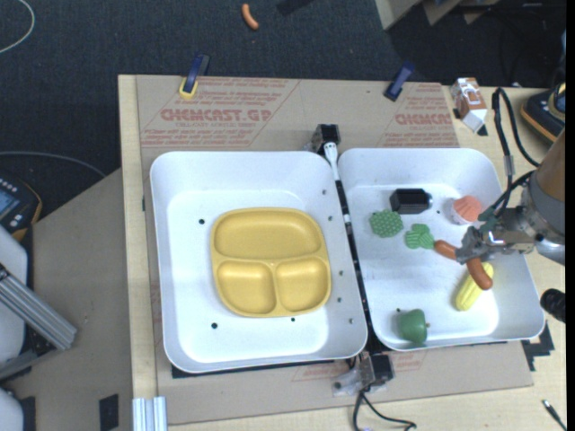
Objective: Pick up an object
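Dark carpet surrounded the surface [269, 106], a cardboard-covered bench on which two shallow white bins were set side by side. The left bin [180, 196] carried a yellow divided plate [269, 260]. The right bin [395, 164] carried the loose items: a black block [411, 200], two green studded pieces [386, 224] [418, 236], a pink round piece [467, 209], a green pepper [413, 327], a yellow corn cob [467, 293] and an orange-red sausage [446, 249].

The end effector [481, 245] was seen low over the right half of the right bin, reached in from the right. Whether its fingers were spread or closed could not be told, since they were small and blurred against the items beneath.

The nearest candidates were judged to be the orange-red sausage, lying just beside the end effector on its left, and a second orange-red piece [483, 277] just below it, touching the upper end of the corn cob. No item was seen between the fingers.

Several failures were judged possible. Because the sausage, the second piece and the corn cob were crowded together, two items might be pinched at once or one nudged aside. The rounded, smooth shapes might be squeezed out sideways as the fingers closed. A descent slightly off centre might land a finger on top of an item and press it into the bin floor instead of straddling it.
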Robot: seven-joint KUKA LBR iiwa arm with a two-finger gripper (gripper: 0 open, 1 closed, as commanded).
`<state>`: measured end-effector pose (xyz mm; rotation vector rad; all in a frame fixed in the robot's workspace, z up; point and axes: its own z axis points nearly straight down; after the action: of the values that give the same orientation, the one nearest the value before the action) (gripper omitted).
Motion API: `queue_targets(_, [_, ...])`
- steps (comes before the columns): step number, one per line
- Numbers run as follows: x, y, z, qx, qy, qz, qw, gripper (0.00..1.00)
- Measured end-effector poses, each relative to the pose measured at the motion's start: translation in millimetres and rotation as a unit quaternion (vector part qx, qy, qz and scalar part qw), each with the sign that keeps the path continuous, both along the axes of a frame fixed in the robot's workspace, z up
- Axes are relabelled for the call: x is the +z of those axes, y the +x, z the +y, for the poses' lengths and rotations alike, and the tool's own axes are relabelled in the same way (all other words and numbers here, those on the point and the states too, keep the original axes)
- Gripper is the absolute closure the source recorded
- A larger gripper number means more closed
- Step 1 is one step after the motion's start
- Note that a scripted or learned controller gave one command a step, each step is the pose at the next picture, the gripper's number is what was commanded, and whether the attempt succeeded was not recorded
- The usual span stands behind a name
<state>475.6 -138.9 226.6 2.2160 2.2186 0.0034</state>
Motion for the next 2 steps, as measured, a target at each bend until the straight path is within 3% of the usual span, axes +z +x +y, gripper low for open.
queue_targets(1, [-10.4,30.8,41.8,0.002,0.0009,0.001,1.0,1.0])
queue_targets(2, [1.9,63.6,81.4,0.002,0.0009,0.0,1.0,1.0])
